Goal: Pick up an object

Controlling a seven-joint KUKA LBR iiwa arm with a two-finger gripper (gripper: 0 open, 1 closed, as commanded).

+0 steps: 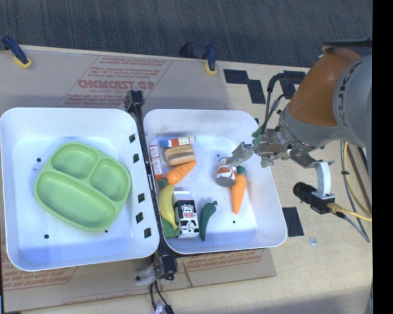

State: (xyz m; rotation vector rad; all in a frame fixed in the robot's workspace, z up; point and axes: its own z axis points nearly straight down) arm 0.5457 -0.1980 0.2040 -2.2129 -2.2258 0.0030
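Note:
My gripper hangs over the right part of the right bin, reaching in from the right. Just below and left of it lies a small red, white and grey object. Touching that object is an orange carrot with a green top. On the bin's left side are a bun-like toy, a second carrot, a yellow banana, a black-and-white carton and a green pepper. I see nothing held in the gripper.
The left bin holds a green divided plate. A small flat box with a red label lies at the right bin's back left. A black divider runs between the bins. Cables trail at the right.

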